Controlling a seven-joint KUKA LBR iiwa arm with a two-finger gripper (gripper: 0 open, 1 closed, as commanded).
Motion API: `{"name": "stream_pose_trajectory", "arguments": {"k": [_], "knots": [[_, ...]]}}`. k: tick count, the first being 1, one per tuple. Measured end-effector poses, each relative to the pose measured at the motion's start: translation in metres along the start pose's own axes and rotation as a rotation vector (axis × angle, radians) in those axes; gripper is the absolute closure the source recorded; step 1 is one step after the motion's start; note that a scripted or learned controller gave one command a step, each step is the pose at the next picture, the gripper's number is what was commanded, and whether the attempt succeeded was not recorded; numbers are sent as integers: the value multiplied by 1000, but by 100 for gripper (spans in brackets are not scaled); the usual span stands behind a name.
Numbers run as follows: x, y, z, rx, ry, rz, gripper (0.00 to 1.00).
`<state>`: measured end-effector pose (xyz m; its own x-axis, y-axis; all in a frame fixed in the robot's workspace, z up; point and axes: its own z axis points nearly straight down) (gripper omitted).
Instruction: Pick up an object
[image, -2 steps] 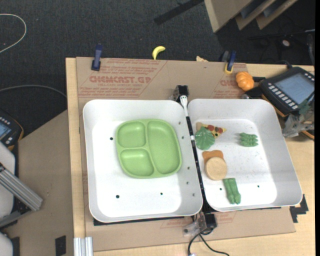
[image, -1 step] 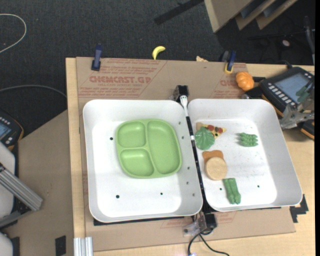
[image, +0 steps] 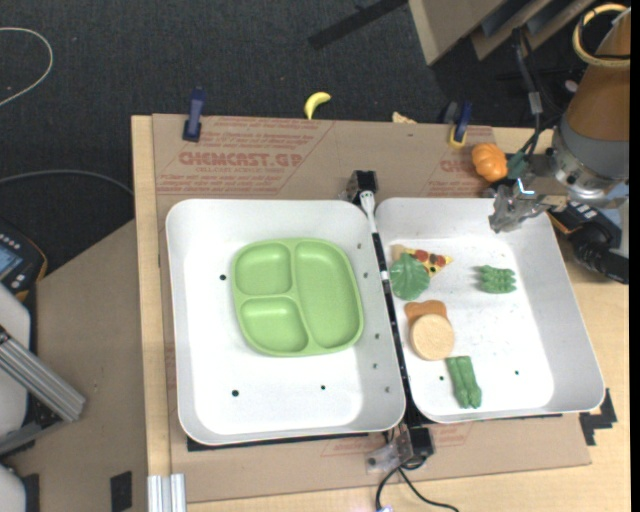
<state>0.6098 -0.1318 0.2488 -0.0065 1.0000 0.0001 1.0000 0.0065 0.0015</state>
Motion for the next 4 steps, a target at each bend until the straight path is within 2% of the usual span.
{"name": "stream_pose_trajectory", "arguments": {"k": [1, 2, 3, 4], "knots": [[62, -61, 36, 11, 4, 2, 100], [119, -132, 66, 12, 4, 3, 100], [163, -53, 64, -5, 0, 0, 100], [195, -63, 11, -4, 1, 3, 100]]}}
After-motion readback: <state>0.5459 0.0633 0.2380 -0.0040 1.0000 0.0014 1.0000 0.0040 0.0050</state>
